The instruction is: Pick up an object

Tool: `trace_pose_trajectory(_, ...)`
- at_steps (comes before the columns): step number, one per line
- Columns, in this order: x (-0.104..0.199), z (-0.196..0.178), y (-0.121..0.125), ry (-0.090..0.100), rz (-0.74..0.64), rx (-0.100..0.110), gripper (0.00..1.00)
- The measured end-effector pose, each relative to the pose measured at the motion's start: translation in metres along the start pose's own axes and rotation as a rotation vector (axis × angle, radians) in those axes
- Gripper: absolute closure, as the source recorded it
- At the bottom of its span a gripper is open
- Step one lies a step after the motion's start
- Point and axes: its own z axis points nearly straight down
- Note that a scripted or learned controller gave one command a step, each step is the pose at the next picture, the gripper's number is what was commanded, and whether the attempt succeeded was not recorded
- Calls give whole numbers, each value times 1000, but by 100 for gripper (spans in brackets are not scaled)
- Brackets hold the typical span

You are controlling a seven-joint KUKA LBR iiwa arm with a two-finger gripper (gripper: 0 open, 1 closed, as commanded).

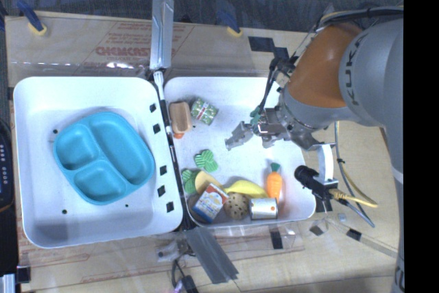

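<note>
Suspended over the right bin [233, 89], the claw [238, 137] is seen above bare white floor, with nothing gripped between its fingers; whether they are parted or closed cannot be told from this angle. Behind it, the grey arm [370, 72] with its orange band [322, 72] is pictured reaching in from the right.

A green patterned block [204, 110] and a tan, bread-like piece [180, 117] are found up and to the left of the claw, the latter against the dividing wall. A green leafy toy [205, 161] is placed below and to the left.

Along the bin's near edge a crowded cluster is seen: a carrot [274, 183], a banana [241, 187], a small printed carton [209, 203], a speckled brown ball [237, 204] and a silver can [263, 208], touching or closely packed.

A blue divided plate [103, 156] is held in the left bin [41, 230], well apart from the claw.
</note>
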Motion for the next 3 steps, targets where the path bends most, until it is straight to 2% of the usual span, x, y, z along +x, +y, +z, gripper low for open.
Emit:
trace_pose_trajectory(1,27,108,11,-1,-60,-2,0)
trace_pose_trajectory(2,-8,94,34,-1,-50,-3,0)
trace_pose_trajectory(3,25,108,-1,0,-107,1,0)
